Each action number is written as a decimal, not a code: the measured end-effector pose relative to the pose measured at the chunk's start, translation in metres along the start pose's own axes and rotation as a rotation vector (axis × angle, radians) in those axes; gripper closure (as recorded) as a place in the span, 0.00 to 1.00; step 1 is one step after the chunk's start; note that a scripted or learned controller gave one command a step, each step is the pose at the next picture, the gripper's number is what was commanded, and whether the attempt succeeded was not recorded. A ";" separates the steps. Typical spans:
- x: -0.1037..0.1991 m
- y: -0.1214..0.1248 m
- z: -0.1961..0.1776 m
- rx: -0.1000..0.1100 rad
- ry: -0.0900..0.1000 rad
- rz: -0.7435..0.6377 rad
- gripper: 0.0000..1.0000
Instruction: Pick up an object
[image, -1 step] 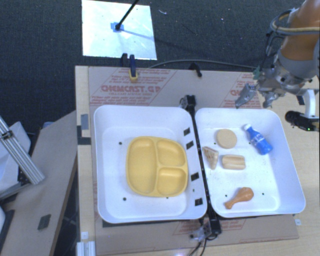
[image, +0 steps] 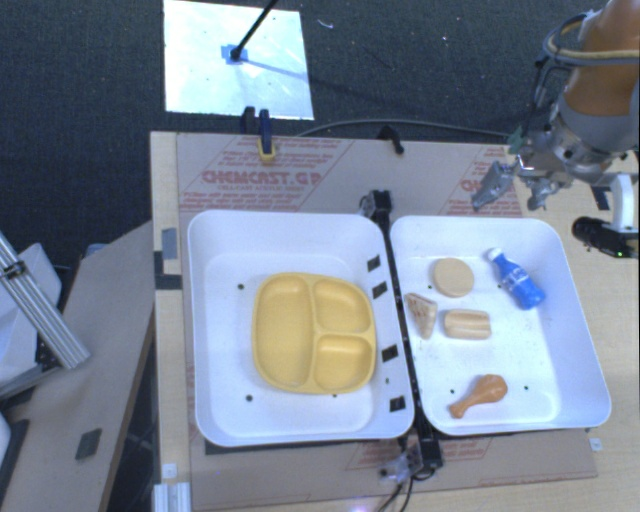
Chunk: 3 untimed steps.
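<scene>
Gripper (image: 510, 187) hangs above the back rim of the right bin (image: 575, 300), over the bench rather than over the bin floor; its two fingers stand apart with nothing between them, so it is open and empty.

Nearest candidate for pickup is the blue bottle (image: 515, 279), lying on its side in the right bin's rear right area. It sits toward the viewer from the gripper, almost directly below it in the picture and a little to the right. Its long axis runs diagonally, cap toward the rear left, base toward the front right. In my judgement a descent would need the fingers set across that diagonal, not along it.

Beside the bottle, to its left, lies a round tan biscuit (image: 452, 277). Further forward are a bread roll (image: 466, 324) and a wedge of sandwich (image: 421, 314), close together. A chicken drumstick (image: 479, 395) lies near the front, well apart from the others.

Left bin (image: 215, 260) holds a yellow divided plate (image: 313, 332).

Arm (image: 600, 90) enters from the upper right, orange band above the wrist, wrist angled down and leftward.
</scene>
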<state>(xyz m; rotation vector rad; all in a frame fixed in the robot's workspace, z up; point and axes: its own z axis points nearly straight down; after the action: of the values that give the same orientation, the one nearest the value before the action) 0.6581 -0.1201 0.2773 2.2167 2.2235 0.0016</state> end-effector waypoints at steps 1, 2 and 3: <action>-0.003 0.002 0.062 0.005 0.001 0.002 0.00; -0.001 -0.008 0.112 0.005 0.001 0.001 0.00; 0.005 0.000 0.164 0.004 0.001 -0.001 0.00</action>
<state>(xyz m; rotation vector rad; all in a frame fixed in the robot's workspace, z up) 0.6584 -0.1151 0.1137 2.2175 2.2276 -0.0016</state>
